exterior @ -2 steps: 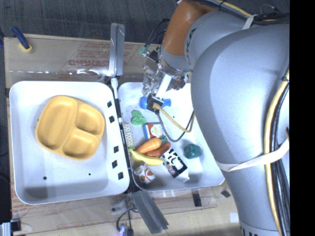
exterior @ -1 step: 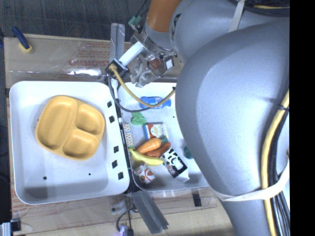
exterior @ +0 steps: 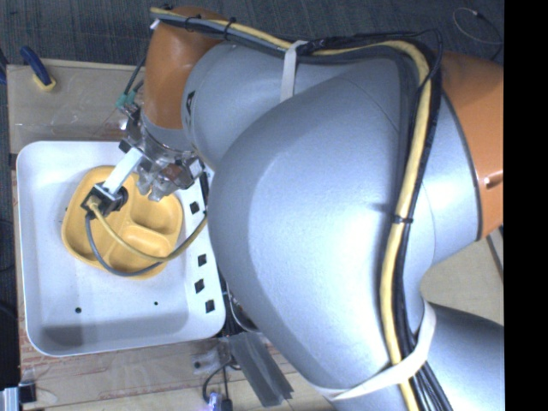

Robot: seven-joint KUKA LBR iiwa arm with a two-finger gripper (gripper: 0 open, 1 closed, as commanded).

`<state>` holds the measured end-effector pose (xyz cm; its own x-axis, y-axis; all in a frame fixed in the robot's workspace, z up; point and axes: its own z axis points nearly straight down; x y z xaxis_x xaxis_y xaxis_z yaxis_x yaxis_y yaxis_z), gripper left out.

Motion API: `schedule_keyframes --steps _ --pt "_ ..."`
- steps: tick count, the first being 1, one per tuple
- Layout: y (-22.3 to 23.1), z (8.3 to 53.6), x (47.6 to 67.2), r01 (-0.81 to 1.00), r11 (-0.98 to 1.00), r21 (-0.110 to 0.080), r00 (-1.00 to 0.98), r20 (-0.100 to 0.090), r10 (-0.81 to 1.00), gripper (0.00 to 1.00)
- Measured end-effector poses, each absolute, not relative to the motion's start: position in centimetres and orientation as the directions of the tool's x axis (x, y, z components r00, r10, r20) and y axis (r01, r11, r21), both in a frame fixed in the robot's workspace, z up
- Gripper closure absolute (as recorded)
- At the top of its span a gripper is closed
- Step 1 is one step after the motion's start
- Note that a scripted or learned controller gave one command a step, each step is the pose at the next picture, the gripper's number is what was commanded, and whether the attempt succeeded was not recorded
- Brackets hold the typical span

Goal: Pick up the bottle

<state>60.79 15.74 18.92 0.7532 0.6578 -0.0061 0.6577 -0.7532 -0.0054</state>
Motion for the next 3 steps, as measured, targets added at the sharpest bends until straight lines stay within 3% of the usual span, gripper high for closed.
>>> schedule_keyframes --steps 1,2,3 --pt "10.5 12.2 53.9 0.475 -0.880 -0.004 0.880 -0.007 0.475 1.00" --pt "13.3 24.4 47.7 0.325 -0.946 0.000 0.946 0.000 0.325 1.00" --pt "5.9 26.9 47.6 0.438 -0.899 -0.002 0.899 -0.002 0.438 1.00"
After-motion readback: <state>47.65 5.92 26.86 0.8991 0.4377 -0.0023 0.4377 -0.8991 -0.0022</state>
